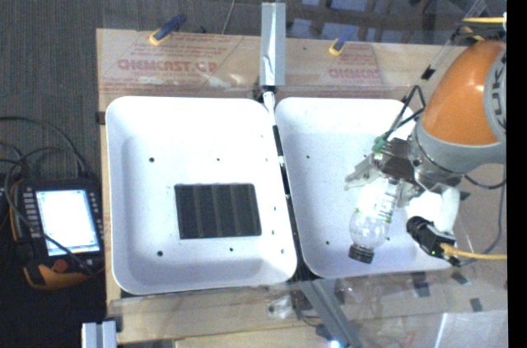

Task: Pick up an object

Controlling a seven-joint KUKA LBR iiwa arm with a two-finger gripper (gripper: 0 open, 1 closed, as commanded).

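The end effector (394, 174) sits over the right bin (329, 132), near that bin's right wall, at the end of the grey arm (461, 145) with its orange band (465, 95). Whether it is released or clenched cannot be told from this view, since the wrist body covers it from above. Directly below it, toward the front of the worktop (206, 62), a clear plastic bottle (372, 219) with a dark cap lies on the floor of the right bin. The cap points to the bin's front edge, and the upper end of the bottle runs in under the end effector, so contact between them cannot be judged. A black cable connector (424, 233) with a yellow lead hangs beside the bottle on its right.

The 2 bins meet along the middle of the worktop. In the left bin (140, 141) a dark ribbed rectangular pad (217, 210) lies flat, close to the front edge and a little right of that bin's centre. Off the worktop's left edge, on the floor, a handheld pendant (62, 221) with a lit screen rests among cables.
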